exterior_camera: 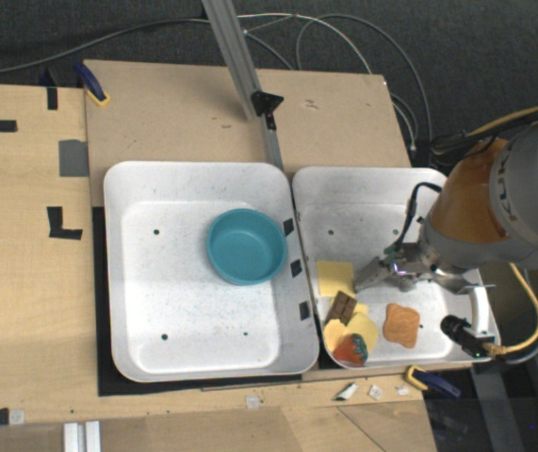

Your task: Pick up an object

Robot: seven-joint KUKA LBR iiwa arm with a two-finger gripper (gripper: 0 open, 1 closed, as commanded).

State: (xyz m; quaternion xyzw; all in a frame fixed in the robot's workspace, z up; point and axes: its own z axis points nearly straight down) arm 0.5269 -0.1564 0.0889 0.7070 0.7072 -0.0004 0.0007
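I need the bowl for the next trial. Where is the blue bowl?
The blue bowl sits in the left bin, toward its right wall, across the divider from the yellow block.

Left bin (137, 252): white, fine dark speckle; holds a teal-blue bowl (246, 245). Right bin (344, 196): white. Near its front edge: pale yellow block (335, 276), brown piece (343, 307), orange piece (401, 325), red-and-green item (351, 348). Bench (24, 252): light tan wood.

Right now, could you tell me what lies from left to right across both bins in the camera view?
Left bin → blue bowl → right bin → yellow block → gripper → orange piece → arm.
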